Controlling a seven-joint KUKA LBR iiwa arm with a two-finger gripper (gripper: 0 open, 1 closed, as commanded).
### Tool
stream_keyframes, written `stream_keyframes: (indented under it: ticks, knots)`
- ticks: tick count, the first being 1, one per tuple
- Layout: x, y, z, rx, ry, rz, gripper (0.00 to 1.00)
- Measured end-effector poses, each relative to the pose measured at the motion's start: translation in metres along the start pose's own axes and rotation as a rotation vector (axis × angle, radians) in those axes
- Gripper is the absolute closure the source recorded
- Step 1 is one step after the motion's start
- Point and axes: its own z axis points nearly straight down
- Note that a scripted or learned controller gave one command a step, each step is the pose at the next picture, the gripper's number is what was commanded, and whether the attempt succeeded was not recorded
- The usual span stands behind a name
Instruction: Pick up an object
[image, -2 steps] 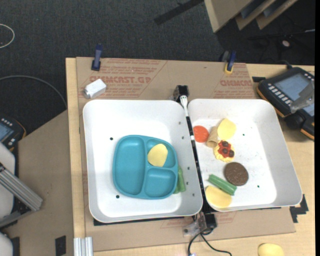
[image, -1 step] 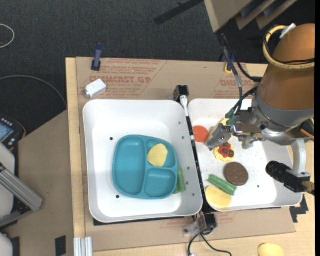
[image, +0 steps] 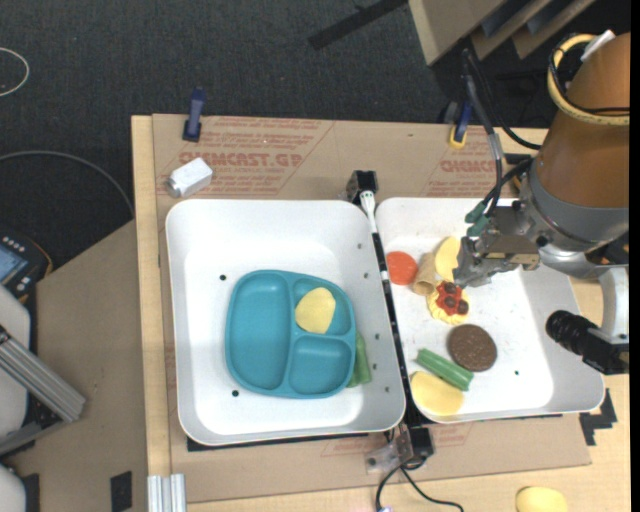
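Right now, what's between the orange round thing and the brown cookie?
In the camera view, between the orange disc and the brown cookie lies a yellow piece with a small red toy on it.

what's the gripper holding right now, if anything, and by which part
It cannot be told. The gripper hangs low over the right bin, just above a small red and yellow piece, but the view does not show anything between its fingers.

Single fixed cam above bench (image: 300, 150), slanted downward, both white bins (image: 200, 300) in frame, mid-range.
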Motion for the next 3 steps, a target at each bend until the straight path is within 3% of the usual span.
stream_keyframes:
  ticks: [1, 2, 3]
  knots:
    - [0.052, 0.001, -0.192, -0.018, 0.004, -0.006, 1.0]
    - [0.038, -0.002, -0.049, 0.019, -0.002, 0.003, 1.0]
    - [-0.033, -0.003, 0.064, 0.016, -0.001, 0.009, 1.0]
